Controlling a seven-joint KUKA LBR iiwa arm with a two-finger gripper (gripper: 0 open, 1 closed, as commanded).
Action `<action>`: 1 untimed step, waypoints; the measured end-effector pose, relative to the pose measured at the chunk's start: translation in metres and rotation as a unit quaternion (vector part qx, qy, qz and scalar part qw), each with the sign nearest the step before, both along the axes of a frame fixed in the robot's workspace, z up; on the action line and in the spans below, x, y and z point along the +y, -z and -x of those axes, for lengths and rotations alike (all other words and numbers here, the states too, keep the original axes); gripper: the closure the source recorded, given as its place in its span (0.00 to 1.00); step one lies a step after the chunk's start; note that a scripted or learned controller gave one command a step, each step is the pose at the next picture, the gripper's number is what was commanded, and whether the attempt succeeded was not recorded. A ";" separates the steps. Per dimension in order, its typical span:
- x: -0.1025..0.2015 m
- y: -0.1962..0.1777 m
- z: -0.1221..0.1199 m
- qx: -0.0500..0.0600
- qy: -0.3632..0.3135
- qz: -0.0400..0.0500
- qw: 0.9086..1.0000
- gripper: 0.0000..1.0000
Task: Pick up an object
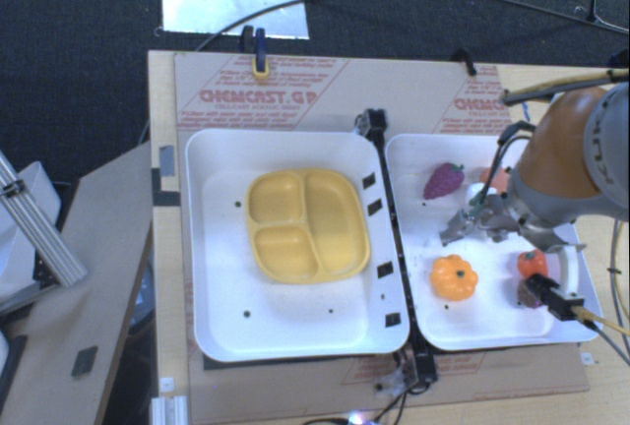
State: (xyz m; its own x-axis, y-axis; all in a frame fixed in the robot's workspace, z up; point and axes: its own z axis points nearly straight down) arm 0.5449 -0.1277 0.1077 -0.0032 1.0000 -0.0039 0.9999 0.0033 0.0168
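Note:
The right bin (425, 315) holds a purple bunch of grapes (443, 180) at the back and an orange pumpkin (454, 277) near the front. A small red-orange fruit (532, 263) lies at the bin's right side, and another orange-red piece (498, 181) peeks out behind the arm. My gripper (471, 222) hangs low over the middle of this bin, between the grapes and the pumpkin, a little to their right. Nothing shows in its grasp.
The left bin (221, 315) carries a yellow divided plate (305, 224) in its middle. A black-clipped divider (386, 216) separates the two bins. The grey arm with its orange band (566, 152) covers the right bin's back right corner.

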 end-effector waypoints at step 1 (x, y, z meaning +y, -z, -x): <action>0.000 0.024 -0.001 0.008 0.001 -0.002 1.000 0.00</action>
